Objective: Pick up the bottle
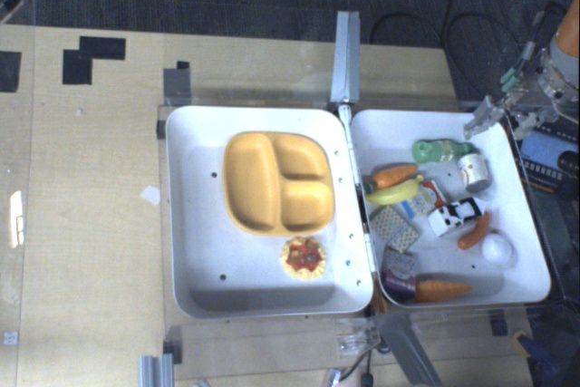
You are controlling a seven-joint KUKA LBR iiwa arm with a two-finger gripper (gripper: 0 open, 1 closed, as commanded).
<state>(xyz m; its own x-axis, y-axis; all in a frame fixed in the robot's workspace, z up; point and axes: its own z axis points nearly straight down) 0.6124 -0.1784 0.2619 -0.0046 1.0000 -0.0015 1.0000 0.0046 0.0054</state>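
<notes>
The bottle is green and lies on its side near the back of the right bin, just above a silver can. My gripper hangs over the bin's far right corner, up and to the right of the bottle and apart from it. The grey arm reaches in from the right edge. Nothing appears to be held.
Around the bottle lie a carrot, a banana, a black-and-white block, a sausage, a white ball, a second carrot and a purple item. The left bin holds a yellow divided tray and a small pizza.
</notes>
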